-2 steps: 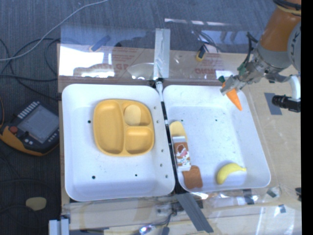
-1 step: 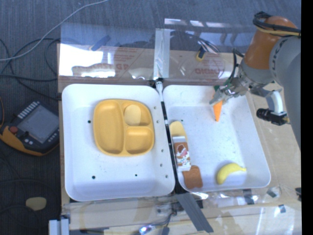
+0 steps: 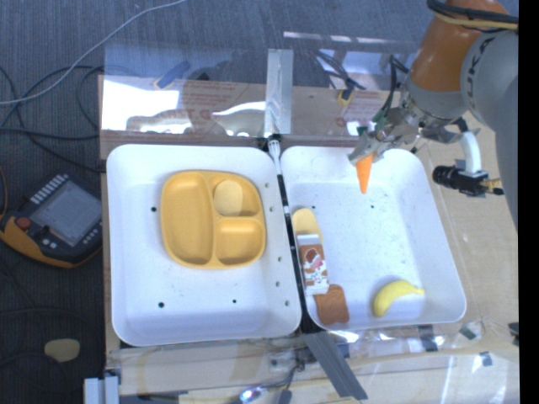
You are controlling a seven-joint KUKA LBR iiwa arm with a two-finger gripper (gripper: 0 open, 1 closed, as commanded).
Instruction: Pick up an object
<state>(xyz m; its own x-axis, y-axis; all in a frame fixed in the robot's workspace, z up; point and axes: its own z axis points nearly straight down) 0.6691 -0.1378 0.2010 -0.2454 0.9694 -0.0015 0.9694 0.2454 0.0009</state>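
Note:
My gripper (image 3: 371, 148) hangs over the far edge of the right bin (image 3: 438, 225). It is shut on the top of a small orange carrot (image 3: 364, 175), which points down and hangs above the bin floor. Lower in the same bin lie a yellow banana (image 3: 396, 296) at the near right, a brown bread piece (image 3: 333, 305) at the near left, a red-and-white packet (image 3: 313, 268) and a yellow piece (image 3: 304, 221) along the left wall.
The left bin (image 3: 135, 301) holds a yellow divided tray (image 3: 189, 225) with a pale round item (image 3: 227, 196) in one compartment. A metal divider post (image 3: 278, 91) stands behind the bins. A handheld pendant (image 3: 50, 217) lies on the floor at left.

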